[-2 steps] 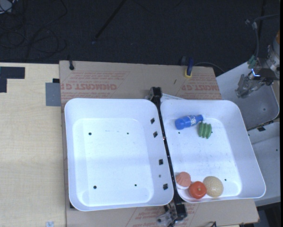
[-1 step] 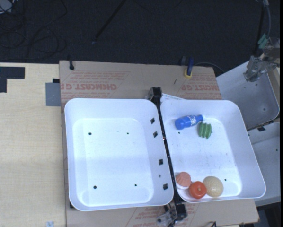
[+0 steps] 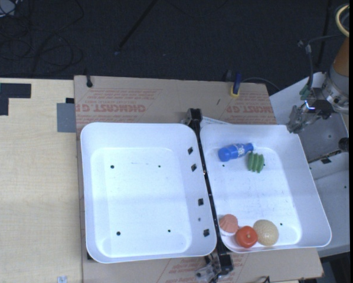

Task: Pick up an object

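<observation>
- Bench [image 3: 29, 175]: a pale board extending far to the gripper's left, carrying both bins on a cardboard sheet [image 3: 164, 102].
- Left bin [image 3: 141, 135]: a shallow white tray well to the gripper's left, beyond the right bin. Its floor showed bare, so it probably served as the drop side.
- Right bin [image 3: 294, 175]: the nearer tray, its top-right corner lying just below and left of the gripper. All loose objects lay here, presumably as pick stock.
- Arm [image 3: 345, 58]: entered at the view's right edge, the orange band uppermost, standing outside the bin rim.
- Gripper [image 3: 299, 118]: poised near the right bin's top-right corner, over the rim rather than over any object. Nothing appeared between its fingers; whether they were spread or closed could not be told.
- Bottle [image 3: 235, 151]: blue, lying on its side, down and left of the gripper, with open floor around it; likely the easiest approach.
- Green piece [image 3: 256, 161]: just beside the bottle, closer to the gripper.
- Yellow ball [image 3: 266, 232], red ball [image 3: 246, 236] and pink piece [image 3: 228, 223]: clustered against the bin's near wall, far below the gripper. Crowding and the wall would leave little finger room.
</observation>
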You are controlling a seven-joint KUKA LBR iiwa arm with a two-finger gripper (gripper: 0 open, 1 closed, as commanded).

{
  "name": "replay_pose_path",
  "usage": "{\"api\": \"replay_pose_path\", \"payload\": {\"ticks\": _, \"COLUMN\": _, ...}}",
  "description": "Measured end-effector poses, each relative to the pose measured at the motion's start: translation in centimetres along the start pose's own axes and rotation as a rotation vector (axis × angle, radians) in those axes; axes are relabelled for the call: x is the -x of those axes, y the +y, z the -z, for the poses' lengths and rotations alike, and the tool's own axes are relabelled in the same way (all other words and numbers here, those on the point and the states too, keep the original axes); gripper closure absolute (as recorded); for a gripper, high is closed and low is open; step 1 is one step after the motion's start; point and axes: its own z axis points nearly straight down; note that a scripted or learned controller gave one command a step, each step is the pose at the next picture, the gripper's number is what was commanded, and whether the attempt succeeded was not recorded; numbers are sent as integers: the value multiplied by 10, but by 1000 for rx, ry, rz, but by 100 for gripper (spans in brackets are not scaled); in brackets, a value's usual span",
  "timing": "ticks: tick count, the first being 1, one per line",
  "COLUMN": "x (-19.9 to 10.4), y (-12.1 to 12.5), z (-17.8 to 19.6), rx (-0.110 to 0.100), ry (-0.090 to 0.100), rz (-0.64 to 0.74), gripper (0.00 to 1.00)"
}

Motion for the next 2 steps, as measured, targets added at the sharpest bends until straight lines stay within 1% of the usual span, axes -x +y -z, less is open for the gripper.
{"api": "replay_pose_path", "payload": {"ticks": 1, "x": 4, "y": 5, "z": 67, "rx": 18, "ry": -5, "rz": 4, "gripper": 100}}
{"api": "replay_pose_path", "payload": {"ticks": 2, "x": 5, "y": 4, "z": 146, "rx": 20, "ry": -6, "rz": 3, "gripper": 100}}
